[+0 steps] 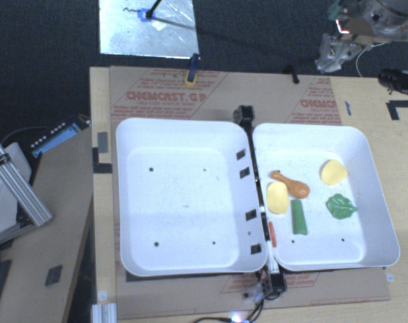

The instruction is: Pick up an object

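Approach was the step in hand, I judged: nothing was picked yet, and the next move called for swinging the arm over the right bin (pixel 376 200) and descending on one piece. In the camera view, the gripper (pixel 332 52) hung well beyond that bin's far edge, above the bench, wrist tilted; whether it was open or closed I could not tell. Inside the bin lay a yellow piece (pixel 333 172), a green leaf (pixel 341 206), a green stick (pixel 298 217), another yellow piece (pixel 277 198) and an orange spoon-like thing (pixel 291 184)
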Robot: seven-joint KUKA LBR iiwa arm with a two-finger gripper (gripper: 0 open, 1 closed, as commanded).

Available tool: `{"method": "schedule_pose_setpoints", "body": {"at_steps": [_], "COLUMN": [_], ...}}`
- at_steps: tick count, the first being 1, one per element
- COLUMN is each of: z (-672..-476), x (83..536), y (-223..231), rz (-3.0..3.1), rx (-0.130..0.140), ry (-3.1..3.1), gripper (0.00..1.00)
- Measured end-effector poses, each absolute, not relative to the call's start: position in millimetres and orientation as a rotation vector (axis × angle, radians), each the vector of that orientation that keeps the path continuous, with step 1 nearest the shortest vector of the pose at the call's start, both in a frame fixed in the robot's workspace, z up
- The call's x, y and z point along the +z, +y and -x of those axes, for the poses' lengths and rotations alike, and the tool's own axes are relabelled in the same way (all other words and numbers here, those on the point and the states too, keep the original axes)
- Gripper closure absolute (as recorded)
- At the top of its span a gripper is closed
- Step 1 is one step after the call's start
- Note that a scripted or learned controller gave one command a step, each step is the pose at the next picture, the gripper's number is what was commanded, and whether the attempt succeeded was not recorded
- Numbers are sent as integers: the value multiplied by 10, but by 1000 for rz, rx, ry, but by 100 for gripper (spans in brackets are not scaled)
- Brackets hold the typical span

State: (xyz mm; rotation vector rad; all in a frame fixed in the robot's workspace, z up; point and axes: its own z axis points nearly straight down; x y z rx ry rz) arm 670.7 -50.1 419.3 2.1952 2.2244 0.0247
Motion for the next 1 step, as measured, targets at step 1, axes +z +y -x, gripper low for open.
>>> {"method": "schedule_pose_setpoints", "body": {"at_steps": [1], "z": [-5667], "x": [3787], "y": [-128], "rz": [-2218], "rx": [-3], "ry": [2234], "gripper": [100]}}
